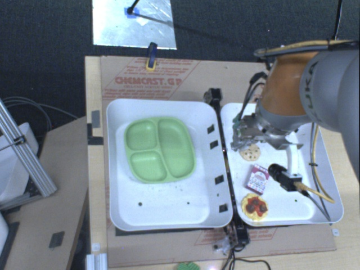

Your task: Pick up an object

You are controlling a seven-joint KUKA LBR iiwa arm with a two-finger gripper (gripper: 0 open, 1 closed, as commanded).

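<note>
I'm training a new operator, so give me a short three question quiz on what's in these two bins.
1. True or false: the pale green three-compartment plastic tray lies in the view's left white bin.
2. In the right white bin, order from back to front: A) round yellow disc with red topping, B) round tan chip cookie, C) small pink-red box.
3. Fill in: the arm's tool hangs over the ___ bin.
Key: 1 true; 2 B, C, A; 3 right.

You have bright, even light from overhead. The white left bin [169, 207] looks almost washed out, with only a faint shadow round the green tray [160, 149]. Glare streaks the metal sheet [134, 16] at the far side. The whole view is slightly soft and grainy.
</note>
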